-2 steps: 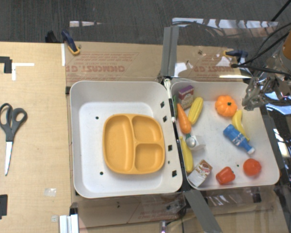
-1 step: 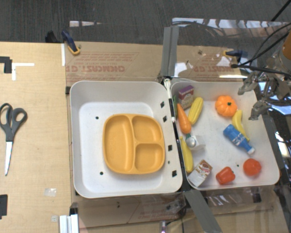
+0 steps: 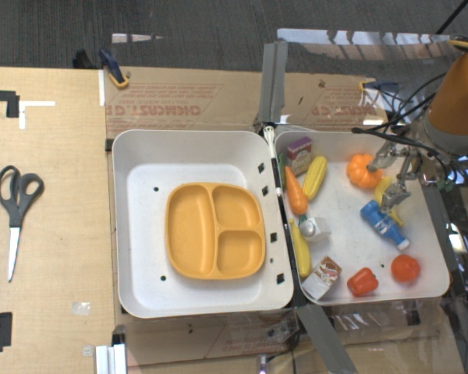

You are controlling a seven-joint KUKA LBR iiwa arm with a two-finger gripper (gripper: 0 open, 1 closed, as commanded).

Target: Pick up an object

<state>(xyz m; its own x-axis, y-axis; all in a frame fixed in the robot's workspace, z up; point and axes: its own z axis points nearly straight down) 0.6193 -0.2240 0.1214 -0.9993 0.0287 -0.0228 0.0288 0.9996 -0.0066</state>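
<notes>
My gripper (image 3: 393, 179) hangs over the right part of the right bin (image 3: 430, 232), open, with nothing between its fingers. Just to its left lies an orange fruit (image 3: 363, 171). A blue bottle (image 3: 384, 223) lies just below it, and a bit of a yellow object (image 3: 384, 187) shows under the fingertips. Further down are a red tomato (image 3: 405, 268) and a red pepper (image 3: 363, 281). Along the bin's left side lie a corn cob (image 3: 314, 176), a carrot (image 3: 296, 193), a banana (image 3: 301, 249), a purple carton (image 3: 299, 153) and a small brown-and-white carton (image 3: 321, 277).
The left bin (image 3: 132, 209) holds a yellow divided plate (image 3: 215, 231). Scissors (image 3: 15, 209) lie on the wooden bench at the far left. Cables (image 3: 398, 104) hang near the arm's orange band (image 3: 456, 100) at the upper right.
</notes>
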